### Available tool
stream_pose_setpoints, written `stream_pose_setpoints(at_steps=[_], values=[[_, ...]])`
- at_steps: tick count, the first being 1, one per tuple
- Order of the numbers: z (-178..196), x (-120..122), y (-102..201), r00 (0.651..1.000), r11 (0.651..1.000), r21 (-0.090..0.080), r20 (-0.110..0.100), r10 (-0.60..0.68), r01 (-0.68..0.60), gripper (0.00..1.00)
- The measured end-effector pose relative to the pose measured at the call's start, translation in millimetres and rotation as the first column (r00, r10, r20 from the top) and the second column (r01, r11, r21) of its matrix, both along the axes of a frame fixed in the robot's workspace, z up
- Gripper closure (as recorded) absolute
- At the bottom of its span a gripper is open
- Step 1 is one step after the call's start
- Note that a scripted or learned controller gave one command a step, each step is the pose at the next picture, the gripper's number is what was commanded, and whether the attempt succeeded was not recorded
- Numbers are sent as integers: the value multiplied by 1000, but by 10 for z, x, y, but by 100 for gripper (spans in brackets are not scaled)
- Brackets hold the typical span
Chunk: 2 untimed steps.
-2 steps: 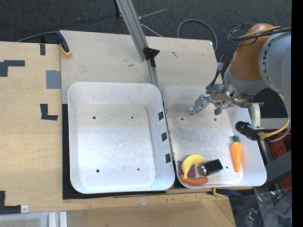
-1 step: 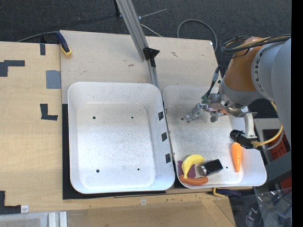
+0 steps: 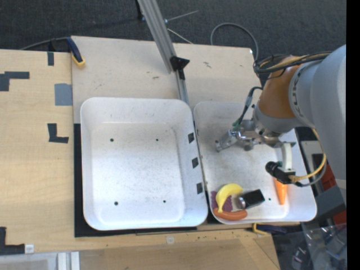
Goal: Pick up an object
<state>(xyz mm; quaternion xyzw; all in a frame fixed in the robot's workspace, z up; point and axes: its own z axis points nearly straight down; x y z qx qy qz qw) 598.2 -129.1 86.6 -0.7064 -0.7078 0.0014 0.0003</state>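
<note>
My gripper hangs over the middle of the right bin, its metal fingers pointing left, with bare bin floor beneath them. Nothing sits between the fingers. At the bin's front edge lies a yellow banana-shaped piece beside a small black block, with a red and purple piece just under them. An orange carrot-like piece lies at the bin's right front, below the arm's wrist.
The left bin stands beside the right one. A slanted metal pole comes down to the bench behind the bins. Black cables loop around the orange-banded wrist. Grey and black tape marks lie on the wooden bench at left.
</note>
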Motion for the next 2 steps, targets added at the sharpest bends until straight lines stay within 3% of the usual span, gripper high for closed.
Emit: stream_pose_setpoints(at_steps=[1,2], values=[[122,7,8,1000,1000,1,1,1,-1,100],[651,121,11,1000,1000,1,7,0,0,100]])
